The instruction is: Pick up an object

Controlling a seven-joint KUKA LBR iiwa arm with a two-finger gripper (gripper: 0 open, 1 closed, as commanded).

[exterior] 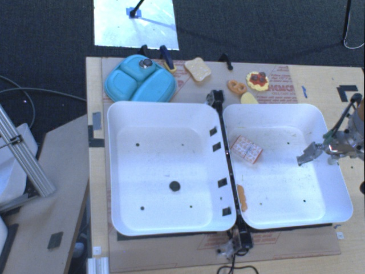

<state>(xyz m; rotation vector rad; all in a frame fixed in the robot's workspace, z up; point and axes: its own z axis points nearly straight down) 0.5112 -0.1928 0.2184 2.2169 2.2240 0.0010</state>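
The patterned card (246, 150) lies flat in the right bin (285, 117), near the wall shared with the left bin (165, 116). The claw (311, 154) hovers well to its right; whether it is released or clenched cannot be told. A good pick likely means moving left, centring over the card, then descending squarely.

No text can be read anywhere. The cardboard sheet (282, 84) under the bins carries reddish printing near its far right corner, too blurred to make out. A small patterned packet (246, 150) in the right bin (319, 210) shows red marks, also unreadable.
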